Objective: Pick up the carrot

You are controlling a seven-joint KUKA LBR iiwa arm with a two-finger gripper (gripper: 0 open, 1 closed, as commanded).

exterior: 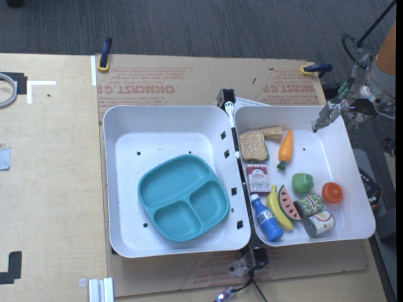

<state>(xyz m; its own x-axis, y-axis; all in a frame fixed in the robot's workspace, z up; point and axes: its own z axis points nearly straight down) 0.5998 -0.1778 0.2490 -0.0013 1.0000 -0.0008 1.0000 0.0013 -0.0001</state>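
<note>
Orange carrot lies left of the end effector, whose state I cannot tell.

The orange carrot lies lengthwise in the right bin, green end down, beside the bread.

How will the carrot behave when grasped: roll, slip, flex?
The carrot looks like a smooth, moulded toy, so probably stiff and light. Its round, tapered body may roll if nudged sideways, and the taper could let it squirt out of a pinch near the tip. It lies apart from the bread slice, leaving some room.
</note>
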